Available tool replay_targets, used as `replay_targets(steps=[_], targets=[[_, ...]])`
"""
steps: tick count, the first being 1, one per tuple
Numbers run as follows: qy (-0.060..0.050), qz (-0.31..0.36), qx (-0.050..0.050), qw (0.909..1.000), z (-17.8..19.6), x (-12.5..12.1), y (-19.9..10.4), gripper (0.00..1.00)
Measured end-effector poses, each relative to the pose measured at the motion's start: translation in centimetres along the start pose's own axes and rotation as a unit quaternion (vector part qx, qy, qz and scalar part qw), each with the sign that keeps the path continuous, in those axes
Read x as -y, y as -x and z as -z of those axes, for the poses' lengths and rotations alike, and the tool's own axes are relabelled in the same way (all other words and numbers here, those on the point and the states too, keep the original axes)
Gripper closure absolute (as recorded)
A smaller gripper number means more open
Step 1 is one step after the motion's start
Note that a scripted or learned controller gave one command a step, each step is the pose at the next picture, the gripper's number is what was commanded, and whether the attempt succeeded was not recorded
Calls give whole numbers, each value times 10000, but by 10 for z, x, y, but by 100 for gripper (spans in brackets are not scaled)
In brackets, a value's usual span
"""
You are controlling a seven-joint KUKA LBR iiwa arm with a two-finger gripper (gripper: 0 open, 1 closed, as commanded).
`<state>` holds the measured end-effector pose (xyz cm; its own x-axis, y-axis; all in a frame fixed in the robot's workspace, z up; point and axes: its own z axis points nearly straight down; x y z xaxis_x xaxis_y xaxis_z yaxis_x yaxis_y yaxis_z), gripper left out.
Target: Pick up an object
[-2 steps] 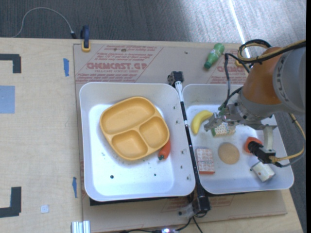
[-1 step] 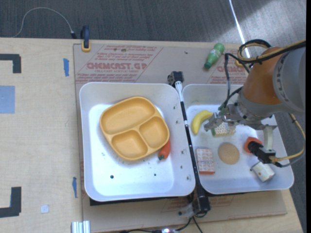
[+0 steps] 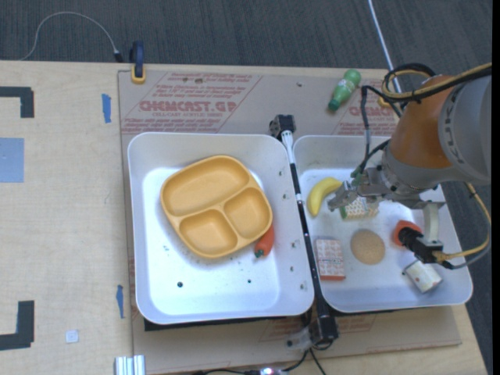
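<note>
Atop bench (image 3: 62, 233) | cardboard sheet (image 3: 195, 100) | gripper (image 3: 353, 198) over right bin (image 3: 383, 289) | carpet (image 3: 234, 14) behind

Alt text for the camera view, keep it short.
The gripper hangs over the right bin, close to a banana; a round cookie and a pink packet lie nearer the camera. The left bin holds a yellow divided plate with a small orange carrot at its edge.

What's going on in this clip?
The arm reaches into the right bin. Its gripper is low beside the banana, over a small pale item I can't identify. Nothing is visibly held. The cookie and pink box lie nearby. The yellow plate sits in the left bin.
</note>
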<state>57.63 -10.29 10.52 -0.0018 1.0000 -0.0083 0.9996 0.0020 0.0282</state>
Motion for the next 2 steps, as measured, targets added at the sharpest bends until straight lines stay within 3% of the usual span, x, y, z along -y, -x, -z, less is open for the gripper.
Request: replay_targets(steps=[1,2], targets=[[28,-12,47,10000,12,-1,4,100],[-131,-11,-33,9999,73,49,44,100]])
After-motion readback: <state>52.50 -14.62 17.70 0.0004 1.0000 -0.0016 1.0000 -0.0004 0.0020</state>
